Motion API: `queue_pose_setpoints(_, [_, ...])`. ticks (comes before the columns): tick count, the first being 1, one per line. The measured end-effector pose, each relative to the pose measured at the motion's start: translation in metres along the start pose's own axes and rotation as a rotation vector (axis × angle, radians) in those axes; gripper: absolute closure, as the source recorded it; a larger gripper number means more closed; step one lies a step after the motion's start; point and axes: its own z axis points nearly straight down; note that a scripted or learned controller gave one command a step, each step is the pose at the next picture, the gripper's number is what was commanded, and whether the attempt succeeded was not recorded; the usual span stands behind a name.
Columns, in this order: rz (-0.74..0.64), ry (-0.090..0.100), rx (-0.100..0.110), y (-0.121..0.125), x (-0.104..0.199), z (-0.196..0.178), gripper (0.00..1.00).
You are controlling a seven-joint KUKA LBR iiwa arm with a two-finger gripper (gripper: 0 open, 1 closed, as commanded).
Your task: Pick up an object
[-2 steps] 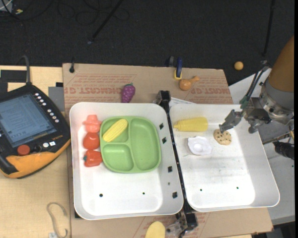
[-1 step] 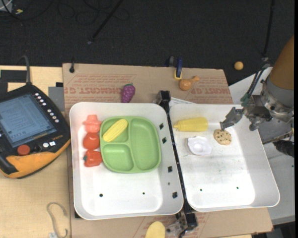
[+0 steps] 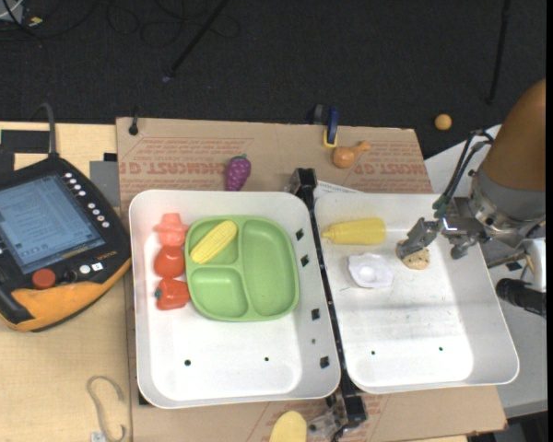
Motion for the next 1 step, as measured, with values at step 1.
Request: queue_pose_setpoints(1, [0.000, 0.000, 0.001, -0.0042, 0.0010, 0.0445, 0.00])
